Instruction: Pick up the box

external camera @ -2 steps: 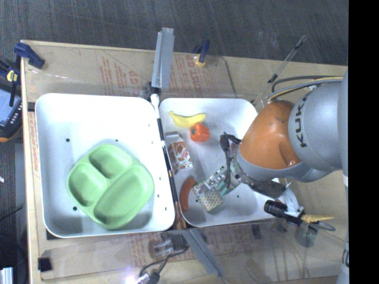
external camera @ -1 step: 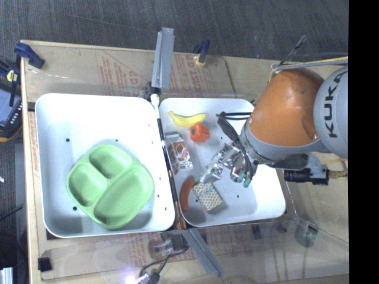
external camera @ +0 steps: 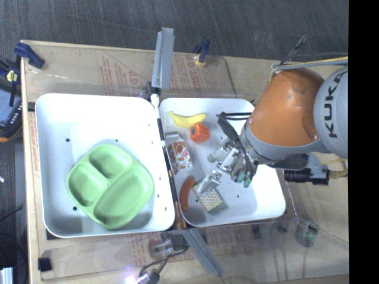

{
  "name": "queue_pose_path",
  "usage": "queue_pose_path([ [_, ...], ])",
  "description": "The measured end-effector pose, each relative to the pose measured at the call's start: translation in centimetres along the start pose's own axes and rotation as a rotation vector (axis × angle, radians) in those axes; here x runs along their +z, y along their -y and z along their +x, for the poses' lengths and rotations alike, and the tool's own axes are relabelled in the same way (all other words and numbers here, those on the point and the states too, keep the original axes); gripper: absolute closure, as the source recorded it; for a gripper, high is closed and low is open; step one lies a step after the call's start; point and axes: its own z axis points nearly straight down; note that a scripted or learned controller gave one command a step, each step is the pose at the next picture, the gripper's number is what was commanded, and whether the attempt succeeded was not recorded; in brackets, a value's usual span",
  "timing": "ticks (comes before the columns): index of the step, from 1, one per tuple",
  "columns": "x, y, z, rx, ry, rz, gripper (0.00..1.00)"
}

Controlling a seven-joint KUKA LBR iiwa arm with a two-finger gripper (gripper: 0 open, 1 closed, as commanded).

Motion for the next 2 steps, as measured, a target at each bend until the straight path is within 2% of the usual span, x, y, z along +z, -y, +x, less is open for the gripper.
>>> queue_pose_path([
  [1,9.5,2.3,-1.3,0.296,-0.007,0.002,0.0],
  [2,12.7,1.2,-1.5,0.378,0.006,-0.005,0.0],
])
